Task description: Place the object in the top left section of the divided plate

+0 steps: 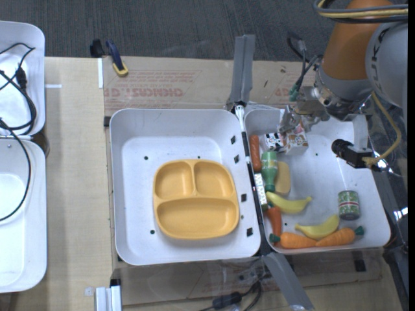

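You've got the arm point(363, 44) coming in from the upper right of the frame, orange band up top, with the gripper point(293, 127) hanging over the upper-left corner of the right bin point(369, 193). A small white carton point(290, 138) with red and dark print sits right at the fingertips, but you can't tell from this angle whether the gripper is clamped on it or just above it, so call the grip state unknown. The yellow divided plate point(196, 198) sits mid-frame in the left bin point(130, 173), two small sections along its upper side and one wide section along its lower side; all three sections show bare yellow. The top left section point(174, 180) is well apart from the gripper, across the divider between the bins. Along the left wall of the right bin you see a green bottle point(269, 168) lying beside an orange carrot-like piece point(255, 153), then a yellow banana point(290, 203) just below them. Lower in that bin: a second banana point(321, 227), a carrot point(337, 238) touching its lower side, and another carrot point(275, 220) near the lower-left corner. A small green-and-white can point(349, 205) stands upright near the right wall.
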You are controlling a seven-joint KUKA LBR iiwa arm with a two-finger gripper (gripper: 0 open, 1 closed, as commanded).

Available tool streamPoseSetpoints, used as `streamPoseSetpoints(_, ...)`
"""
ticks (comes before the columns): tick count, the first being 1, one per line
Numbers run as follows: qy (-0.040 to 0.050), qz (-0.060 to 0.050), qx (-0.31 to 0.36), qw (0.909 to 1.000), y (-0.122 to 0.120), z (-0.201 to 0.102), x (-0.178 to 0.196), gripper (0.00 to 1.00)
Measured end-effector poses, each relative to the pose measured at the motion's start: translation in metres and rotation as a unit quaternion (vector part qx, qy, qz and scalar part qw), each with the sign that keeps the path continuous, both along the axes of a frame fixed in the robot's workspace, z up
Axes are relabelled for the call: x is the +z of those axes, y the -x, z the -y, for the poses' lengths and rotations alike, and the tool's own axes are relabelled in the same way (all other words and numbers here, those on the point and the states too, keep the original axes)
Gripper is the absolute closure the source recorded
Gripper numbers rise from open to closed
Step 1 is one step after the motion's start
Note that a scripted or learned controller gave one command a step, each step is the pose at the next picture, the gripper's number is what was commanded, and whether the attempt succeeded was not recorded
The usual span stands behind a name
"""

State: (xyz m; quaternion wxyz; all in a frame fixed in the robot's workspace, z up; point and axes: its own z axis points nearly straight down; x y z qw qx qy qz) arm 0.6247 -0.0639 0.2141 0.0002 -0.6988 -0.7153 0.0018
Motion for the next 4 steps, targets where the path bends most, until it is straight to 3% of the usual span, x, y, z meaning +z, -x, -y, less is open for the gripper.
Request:
streamPoseSetpoints(1,-0.0007,0.000,0.033,0.9995,0.046,-0.064,0.007,1.00)
streamPoseSetpoints(2,-0.0004,-0.001,0.012,0.9999,0.057,-0.096,-0.024,1.00)
streamPoseSetpoints(3,-0.0005,-0.001,0.027,0.9996,0.060,-0.076,-0.024,1.00)
streamPoseSetpoints(4,-0.0002,0.001,0.066,0.9978,0.078,-0.071,0.081,1.00)
